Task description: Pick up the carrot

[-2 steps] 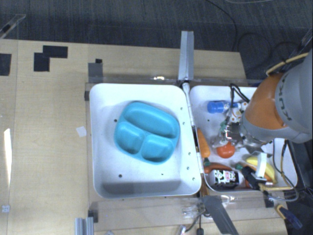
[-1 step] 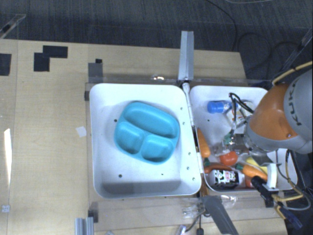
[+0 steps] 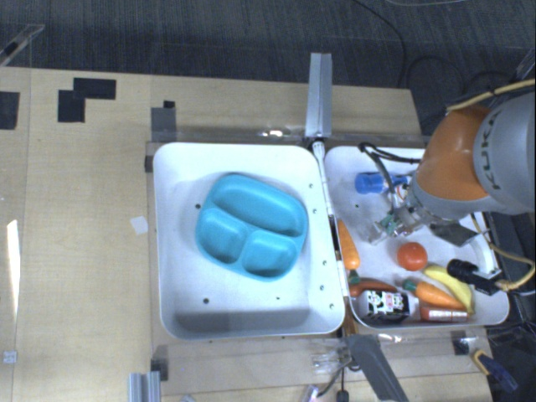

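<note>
The carrot (image 3: 437,293), orange with a green stub at its left end, lies near the front of the right bin (image 3: 494,312), just below a yellow banana (image 3: 449,281). A second slim orange piece (image 3: 347,246) lies along that bin's left wall. My gripper (image 3: 392,221) hangs over the middle of the right bin, up and to the left of the carrot and apart from it, with the orange-banded wrist (image 3: 448,162) behind it.
A red-orange ball (image 3: 411,256) sits between the gripper and the carrot. A dark labelled bottle (image 3: 381,302) lies at the front wall, a small blue object (image 3: 367,182) at the back. The left bin (image 3: 176,249) holds a blue divided plate (image 3: 250,224).
</note>
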Available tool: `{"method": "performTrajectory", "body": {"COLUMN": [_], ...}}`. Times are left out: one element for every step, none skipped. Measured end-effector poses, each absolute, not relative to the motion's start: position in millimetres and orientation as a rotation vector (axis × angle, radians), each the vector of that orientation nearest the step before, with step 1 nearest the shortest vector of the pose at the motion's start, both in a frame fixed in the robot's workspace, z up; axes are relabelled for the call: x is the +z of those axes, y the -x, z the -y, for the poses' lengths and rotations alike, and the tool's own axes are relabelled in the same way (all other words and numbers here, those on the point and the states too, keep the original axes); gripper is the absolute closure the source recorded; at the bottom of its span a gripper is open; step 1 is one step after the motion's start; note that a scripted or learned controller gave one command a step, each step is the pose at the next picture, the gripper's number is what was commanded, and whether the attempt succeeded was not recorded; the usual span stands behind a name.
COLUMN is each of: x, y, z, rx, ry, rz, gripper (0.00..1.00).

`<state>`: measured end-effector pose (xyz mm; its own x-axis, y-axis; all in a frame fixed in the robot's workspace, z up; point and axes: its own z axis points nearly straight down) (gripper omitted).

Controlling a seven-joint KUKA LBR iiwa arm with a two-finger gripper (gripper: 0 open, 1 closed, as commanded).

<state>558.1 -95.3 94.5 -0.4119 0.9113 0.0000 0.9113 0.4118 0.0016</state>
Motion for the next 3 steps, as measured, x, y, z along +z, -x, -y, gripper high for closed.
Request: {"method": "performTrajectory", "body": {"x": [91,91,90], "y": [-534.3,-517.8,-588.9], "z": [92,89,94], "rx": [0.012,0.008,0.002], "ry": [-1.288,-1.030,-0.405], "rz": [-2.837,-2.936,-3.099], "gripper": [1.00,1.00,1.00]}}
